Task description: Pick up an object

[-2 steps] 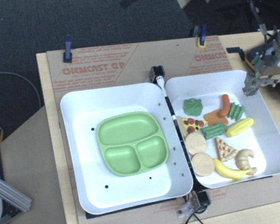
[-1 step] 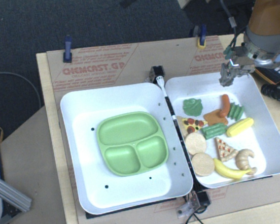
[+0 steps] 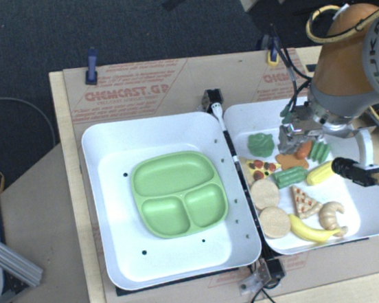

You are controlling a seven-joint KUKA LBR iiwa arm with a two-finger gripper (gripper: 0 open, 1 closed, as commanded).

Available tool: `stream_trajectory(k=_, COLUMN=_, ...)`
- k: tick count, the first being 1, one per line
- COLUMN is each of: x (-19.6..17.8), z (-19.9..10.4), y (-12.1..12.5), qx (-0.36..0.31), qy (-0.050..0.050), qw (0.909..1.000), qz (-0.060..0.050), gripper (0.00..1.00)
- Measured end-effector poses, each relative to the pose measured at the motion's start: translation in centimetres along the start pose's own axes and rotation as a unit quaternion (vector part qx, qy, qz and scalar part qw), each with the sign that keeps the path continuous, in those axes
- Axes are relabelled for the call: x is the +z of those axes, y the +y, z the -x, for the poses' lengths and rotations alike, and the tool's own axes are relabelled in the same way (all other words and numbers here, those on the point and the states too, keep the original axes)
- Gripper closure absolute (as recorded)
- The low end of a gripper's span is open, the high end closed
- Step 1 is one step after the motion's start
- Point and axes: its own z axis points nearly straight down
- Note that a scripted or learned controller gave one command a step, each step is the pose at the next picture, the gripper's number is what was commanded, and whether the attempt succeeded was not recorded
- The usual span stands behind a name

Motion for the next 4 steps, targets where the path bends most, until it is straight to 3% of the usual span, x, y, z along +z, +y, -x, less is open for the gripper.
stream_trajectory(k=1, x=9.1, z=1.2, y=0.5, qx=0.003, qy=-0.004, qw=1.0, qz=0.006, gripper=1.0)
stream_trajectory(k=2, x=-1.3, z=-3.3, y=-3.4, qx=0.0, qy=-0.002, qw=1.0, qz=0.008, gripper=1.0)
stream_trajectory(k=3, x=-15.6, z=-3.6, y=-6.3, qx=0.001, qy=-0.002, qw=0.9999, qz=0.011, gripper=1.0)
stream_trajectory(k=4, x=-9.4, z=-4.5, y=0.9, qx=0.001, qy=-0.002, qw=1.0, qz=0.003, gripper=1.0)
